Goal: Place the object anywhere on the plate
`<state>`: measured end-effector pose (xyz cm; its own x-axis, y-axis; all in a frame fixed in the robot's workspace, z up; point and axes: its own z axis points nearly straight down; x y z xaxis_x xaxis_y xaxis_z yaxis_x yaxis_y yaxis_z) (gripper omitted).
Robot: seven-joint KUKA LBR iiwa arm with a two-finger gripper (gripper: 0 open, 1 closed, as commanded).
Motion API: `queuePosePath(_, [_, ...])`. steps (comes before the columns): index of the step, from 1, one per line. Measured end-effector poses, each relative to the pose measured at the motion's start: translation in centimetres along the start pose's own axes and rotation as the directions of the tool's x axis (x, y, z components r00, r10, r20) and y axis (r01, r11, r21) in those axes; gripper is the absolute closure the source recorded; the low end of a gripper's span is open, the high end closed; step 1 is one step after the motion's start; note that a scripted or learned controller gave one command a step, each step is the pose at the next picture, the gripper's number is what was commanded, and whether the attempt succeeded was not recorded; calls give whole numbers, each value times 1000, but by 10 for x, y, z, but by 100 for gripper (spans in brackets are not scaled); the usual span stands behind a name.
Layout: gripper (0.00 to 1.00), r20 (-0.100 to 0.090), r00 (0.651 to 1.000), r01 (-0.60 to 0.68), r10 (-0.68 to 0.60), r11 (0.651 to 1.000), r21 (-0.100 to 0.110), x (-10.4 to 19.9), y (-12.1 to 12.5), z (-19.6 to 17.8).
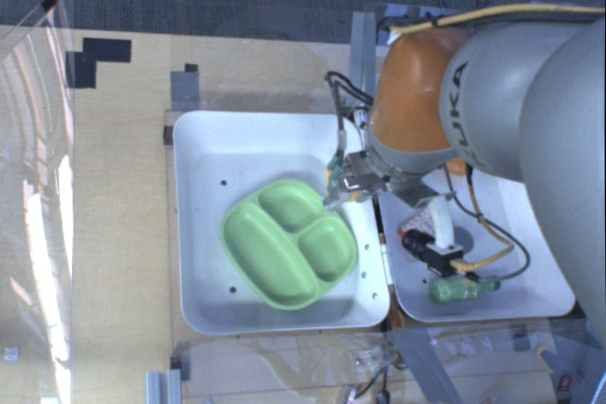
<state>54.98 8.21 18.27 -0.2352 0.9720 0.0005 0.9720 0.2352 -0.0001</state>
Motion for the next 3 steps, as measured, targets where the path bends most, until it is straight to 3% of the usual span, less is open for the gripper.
queuePosePath(1, [100,0,980,200,-200,980,-1,78,11,-19])
queuePosePath(2, [100,2,950,313,-313,950,-4,101,-8,-61])
queuePosePath(3, [0,1,950,312,-312,950,-4,101,-8,-61])
